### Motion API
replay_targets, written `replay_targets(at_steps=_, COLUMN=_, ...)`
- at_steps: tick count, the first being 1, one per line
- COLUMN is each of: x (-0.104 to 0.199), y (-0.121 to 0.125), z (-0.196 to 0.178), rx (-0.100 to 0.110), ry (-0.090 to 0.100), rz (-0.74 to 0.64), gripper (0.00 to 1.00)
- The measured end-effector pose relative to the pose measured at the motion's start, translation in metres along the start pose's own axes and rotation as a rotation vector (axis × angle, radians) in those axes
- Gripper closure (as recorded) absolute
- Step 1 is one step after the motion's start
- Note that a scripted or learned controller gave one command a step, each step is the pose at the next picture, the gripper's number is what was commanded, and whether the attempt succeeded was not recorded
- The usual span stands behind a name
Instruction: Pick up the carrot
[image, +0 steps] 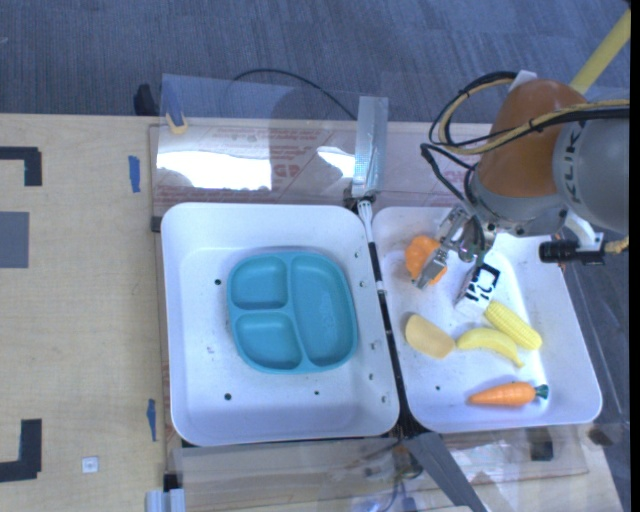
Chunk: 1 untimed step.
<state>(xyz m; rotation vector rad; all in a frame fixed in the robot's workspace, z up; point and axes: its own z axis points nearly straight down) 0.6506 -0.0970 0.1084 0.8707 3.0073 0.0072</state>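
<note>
Both white bins (185, 330) look like smooth moulded plastic with a soft sheen, brightest along their rims. The teal divided plate (292, 308) in the left bin is matt plastic. At 5 o'clock in the right bin, the carrot (503, 395) has a smooth, slightly glossy toy finish, as do the corn cob (513, 324) and banana (490, 343). The bench (75, 330) is pale, matt wood-grain board. At 12 o'clock, clear film (255, 150) reflects glare. The gripper (457, 272) fingers gleam like bare metal.
</note>
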Motion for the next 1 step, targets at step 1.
replay_targets(at_steps=1, x=0.0543, y=0.052, z=-0.0834, rx=-0.004, ry=-0.005, rz=0.03, gripper=1.0)
